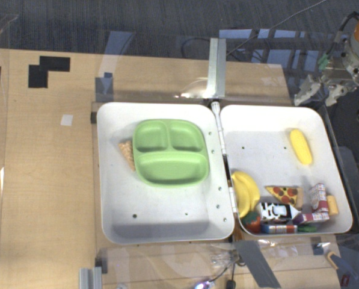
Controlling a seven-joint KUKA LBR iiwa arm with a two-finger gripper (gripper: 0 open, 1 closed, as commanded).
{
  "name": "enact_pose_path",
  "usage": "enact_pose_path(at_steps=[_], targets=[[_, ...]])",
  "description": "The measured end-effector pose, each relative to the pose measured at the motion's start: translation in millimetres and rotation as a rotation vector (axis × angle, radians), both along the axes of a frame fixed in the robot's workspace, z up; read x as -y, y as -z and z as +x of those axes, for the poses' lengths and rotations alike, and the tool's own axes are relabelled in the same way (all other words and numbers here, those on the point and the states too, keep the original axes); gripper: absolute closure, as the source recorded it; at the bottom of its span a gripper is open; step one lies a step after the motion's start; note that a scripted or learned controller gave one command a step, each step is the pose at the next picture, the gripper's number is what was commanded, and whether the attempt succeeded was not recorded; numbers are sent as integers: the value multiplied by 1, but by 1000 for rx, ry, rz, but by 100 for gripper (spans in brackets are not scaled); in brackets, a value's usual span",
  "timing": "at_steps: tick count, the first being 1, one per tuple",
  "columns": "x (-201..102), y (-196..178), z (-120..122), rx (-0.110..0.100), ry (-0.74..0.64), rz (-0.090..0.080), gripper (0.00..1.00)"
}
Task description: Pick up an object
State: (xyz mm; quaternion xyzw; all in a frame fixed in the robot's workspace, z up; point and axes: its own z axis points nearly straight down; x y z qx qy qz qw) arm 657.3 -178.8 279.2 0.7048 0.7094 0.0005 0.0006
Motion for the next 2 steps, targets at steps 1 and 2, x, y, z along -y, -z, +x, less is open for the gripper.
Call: enact_pose_path(at_steps=[1,2], targets=[[18,184,13,2,130,0,0],[17,175,16,4,121,-1,100]])
